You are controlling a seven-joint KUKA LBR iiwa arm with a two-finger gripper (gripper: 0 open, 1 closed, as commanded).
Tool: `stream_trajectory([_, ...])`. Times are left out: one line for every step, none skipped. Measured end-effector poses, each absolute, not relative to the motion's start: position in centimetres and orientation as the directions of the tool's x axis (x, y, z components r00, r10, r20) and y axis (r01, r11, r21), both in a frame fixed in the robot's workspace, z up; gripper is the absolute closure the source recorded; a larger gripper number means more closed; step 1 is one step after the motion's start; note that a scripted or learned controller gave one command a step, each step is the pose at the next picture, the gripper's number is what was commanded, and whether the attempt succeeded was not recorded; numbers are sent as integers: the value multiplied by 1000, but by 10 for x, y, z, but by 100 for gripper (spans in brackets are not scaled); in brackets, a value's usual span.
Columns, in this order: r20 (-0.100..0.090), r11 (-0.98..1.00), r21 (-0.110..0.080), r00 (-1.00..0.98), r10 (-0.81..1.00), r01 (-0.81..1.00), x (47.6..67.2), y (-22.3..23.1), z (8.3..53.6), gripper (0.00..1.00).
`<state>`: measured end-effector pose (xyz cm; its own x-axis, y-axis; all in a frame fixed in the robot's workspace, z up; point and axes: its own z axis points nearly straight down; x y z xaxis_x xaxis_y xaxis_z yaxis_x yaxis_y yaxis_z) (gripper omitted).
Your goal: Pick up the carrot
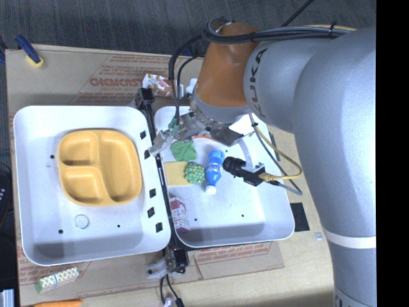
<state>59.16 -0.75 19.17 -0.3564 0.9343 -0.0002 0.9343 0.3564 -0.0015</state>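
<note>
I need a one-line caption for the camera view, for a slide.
KUKA arm reaches into the right bin over a blue bottle and green items; yellow divided plate in the left bin.

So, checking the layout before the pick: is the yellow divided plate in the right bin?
No, the yellow divided plate lies in the left bin.

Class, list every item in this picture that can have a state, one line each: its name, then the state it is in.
yellow divided plate: right way up in the left bin, nothing in its compartments.
blue bottle: lying on its side in the right bin, white cap on.
green toy: lying flat beside the bottle.
arm: reaching low over the right bin.
</note>
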Motion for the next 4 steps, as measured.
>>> stream_trajectory([-1,625,0,-625,781,781,657,30,284,0])
stream_trajectory([1,753,-2,-753,658,658,643,-20,212,0])
stream_trajectory([-1,755,-3,-755,655,655,643,-19,223,100])
stream_trajectory([1,752,-3,-752,659,659,601,-2,191,100])
